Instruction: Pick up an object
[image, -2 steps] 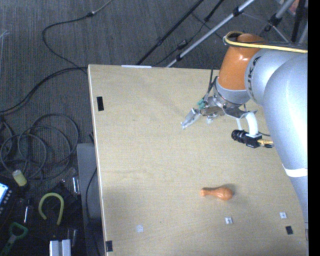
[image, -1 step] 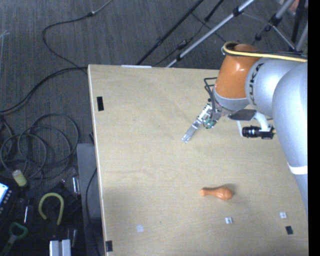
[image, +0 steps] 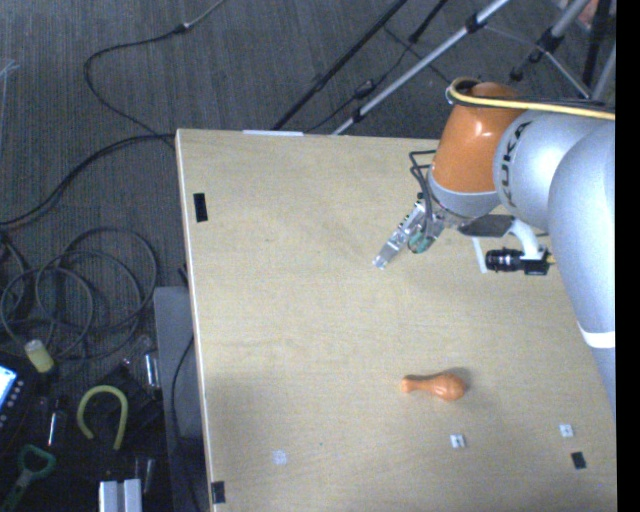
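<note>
Pale wooden tabletop (image: 300, 330) seen from above at a slant, dark carpet (image: 90, 90) around it.

Grey arm (image: 570, 190) with an orange band (image: 478, 150) comes in from the right edge. Gripper (image: 388, 255) points down and to the left, over the upper middle of the tabletop, tips close to the surface. Nothing between the fingers. Too small and blurred to tell whether the jaws stand open or closed.

One orange pear-shaped object (image: 436, 385) lies on its side toward the near right part of the tabletop, narrow end pointing left. Well apart from the gripper, nearer the front edge.

Small black marker (image: 201, 207) near the far left edge. A few small pale tags (image: 457, 440) toward the near right corner.

Off the left edge, on the floor: coiled black cables (image: 80, 290), a yellow-green hook-shaped thing (image: 100, 412).
</note>
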